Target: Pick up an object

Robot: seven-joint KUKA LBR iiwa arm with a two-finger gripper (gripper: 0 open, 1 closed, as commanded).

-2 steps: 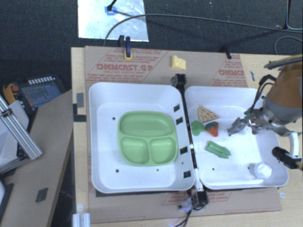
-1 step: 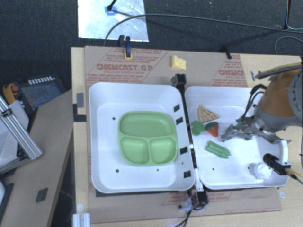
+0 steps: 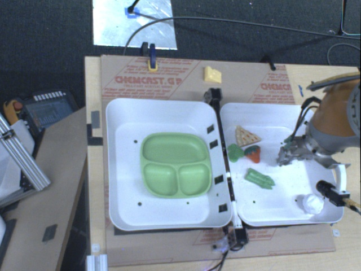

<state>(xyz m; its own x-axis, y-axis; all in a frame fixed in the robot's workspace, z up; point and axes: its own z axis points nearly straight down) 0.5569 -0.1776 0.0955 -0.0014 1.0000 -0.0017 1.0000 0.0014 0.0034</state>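
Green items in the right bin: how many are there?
2: a round green piece near the bin's left wall, and a long green vegetable below it, toward the middle. The arm may hide others.

Arm (image 3: 337,117) low; claw (image 3: 284,156) leftward

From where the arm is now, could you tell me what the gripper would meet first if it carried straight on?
The gripper points toward the view's left, so probably the red and green toy vegetable first, though its height above the right bin is unclear.

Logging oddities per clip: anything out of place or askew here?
One thing: a yellow cheese-like wedge lies on the cardboard behind the bins, outside both. The green tray sits slightly askew in the left bin.
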